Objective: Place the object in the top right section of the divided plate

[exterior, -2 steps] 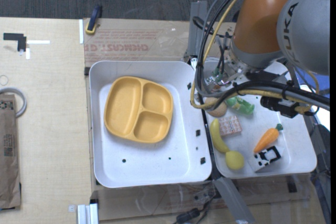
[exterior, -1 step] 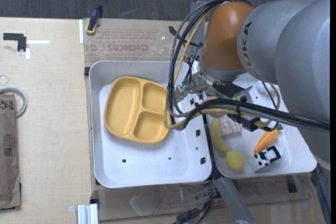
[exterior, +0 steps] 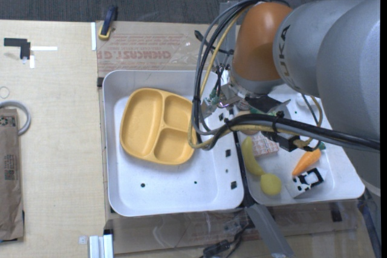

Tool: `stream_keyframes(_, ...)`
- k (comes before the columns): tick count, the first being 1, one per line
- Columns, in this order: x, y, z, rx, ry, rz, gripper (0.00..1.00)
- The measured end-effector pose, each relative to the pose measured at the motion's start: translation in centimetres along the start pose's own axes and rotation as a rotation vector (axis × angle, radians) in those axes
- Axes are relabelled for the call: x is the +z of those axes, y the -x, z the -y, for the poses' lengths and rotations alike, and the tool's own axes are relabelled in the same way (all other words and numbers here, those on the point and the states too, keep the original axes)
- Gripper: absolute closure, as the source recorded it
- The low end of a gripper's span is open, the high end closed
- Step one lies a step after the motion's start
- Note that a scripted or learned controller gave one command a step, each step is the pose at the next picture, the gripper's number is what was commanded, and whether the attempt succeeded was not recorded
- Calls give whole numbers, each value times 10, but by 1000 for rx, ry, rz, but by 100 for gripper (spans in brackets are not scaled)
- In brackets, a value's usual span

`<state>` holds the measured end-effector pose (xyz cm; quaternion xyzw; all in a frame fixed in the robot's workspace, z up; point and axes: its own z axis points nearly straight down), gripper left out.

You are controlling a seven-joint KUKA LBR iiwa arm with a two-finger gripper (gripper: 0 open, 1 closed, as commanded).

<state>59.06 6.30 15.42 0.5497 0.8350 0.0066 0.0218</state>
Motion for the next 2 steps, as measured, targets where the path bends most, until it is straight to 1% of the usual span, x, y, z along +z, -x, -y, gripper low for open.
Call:
stream_keyframes(1,-37,6,7,64,-38,-26,0)
stream_keyframes(2,37,-74,-4,-243,-24,-33,0)
